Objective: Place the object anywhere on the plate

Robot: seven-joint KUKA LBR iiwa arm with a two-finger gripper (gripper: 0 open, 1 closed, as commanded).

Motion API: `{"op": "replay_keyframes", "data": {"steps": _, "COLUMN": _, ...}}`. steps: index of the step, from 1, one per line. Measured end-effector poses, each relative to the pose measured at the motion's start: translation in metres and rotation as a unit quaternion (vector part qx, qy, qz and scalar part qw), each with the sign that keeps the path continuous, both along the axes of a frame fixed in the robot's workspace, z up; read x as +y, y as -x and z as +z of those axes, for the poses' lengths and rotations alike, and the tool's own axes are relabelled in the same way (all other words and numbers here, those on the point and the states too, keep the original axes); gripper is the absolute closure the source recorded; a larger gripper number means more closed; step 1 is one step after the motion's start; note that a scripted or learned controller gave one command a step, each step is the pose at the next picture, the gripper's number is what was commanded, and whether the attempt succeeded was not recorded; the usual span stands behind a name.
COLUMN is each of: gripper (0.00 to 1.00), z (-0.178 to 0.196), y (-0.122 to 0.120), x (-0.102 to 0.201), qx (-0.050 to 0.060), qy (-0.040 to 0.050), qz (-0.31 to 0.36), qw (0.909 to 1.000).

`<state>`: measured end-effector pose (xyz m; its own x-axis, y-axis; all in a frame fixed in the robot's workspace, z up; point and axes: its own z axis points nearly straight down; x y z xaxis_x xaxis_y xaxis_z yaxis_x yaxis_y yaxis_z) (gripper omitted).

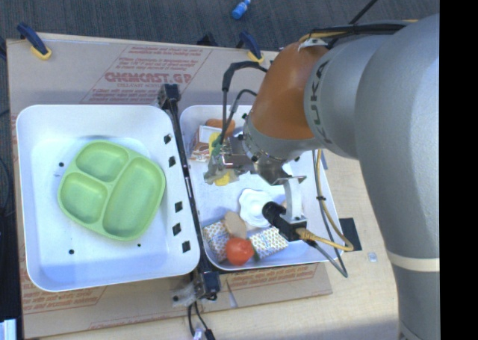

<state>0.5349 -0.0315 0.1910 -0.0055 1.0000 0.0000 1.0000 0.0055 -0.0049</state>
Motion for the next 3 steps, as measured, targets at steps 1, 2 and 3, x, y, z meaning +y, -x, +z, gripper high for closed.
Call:
{"op": "replay_keyframes", "data": {"steps": 1, "gripper": 1.00, "z": 0.082, "y": -0.052, "x": -0.039, "qx": -0.003, "qy": 0.0005, "qz": 0.000, "qw": 1.0000}}
{"op": "replay_keyframes", "data": {"steps": 2, "gripper": 1.00, "z": 0.007, "y": -0.008, "x": 0.018, "qx": 0.000, "qy": -0.0001, "qz": 0.001, "qw": 1.0000}}
{"op": "replay_keyframes", "data": {"steps": 3, "gripper": 1.00, "z": 0.000, "y": -0.090, "x": 0.083, "qx": -0.002, "qy": -0.0004, "qz": 0.000, "qw": 1.0000}}
